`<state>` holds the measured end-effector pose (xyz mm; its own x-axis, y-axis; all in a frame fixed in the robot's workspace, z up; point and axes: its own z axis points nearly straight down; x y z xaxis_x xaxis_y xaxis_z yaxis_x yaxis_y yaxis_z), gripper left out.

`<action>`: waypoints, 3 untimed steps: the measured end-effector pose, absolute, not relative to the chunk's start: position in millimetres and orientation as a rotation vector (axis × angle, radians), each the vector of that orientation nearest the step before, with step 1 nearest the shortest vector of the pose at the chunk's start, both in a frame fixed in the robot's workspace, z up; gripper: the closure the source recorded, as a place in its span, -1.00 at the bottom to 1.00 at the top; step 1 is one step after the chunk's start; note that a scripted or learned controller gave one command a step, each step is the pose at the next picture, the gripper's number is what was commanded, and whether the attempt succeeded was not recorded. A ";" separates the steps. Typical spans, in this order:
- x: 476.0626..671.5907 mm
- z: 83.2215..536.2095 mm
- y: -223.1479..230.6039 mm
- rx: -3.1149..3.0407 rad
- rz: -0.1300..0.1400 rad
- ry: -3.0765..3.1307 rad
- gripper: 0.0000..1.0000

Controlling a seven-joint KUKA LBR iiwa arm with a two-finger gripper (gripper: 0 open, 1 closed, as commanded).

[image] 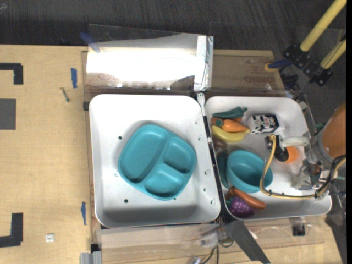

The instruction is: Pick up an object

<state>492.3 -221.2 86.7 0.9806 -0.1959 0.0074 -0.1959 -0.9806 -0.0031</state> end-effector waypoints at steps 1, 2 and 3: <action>491.9 86.6 -221.3 -3.124 -0.012 0.313 1.00; 570.9 277.8 -183.9 -3.117 -0.017 0.364 1.00; 623.2 87.6 -222.3 -3.123 -0.007 0.320 1.00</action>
<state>623.2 -222.3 87.6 0.9793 -0.2026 0.0041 -0.2026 -0.9793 -0.0030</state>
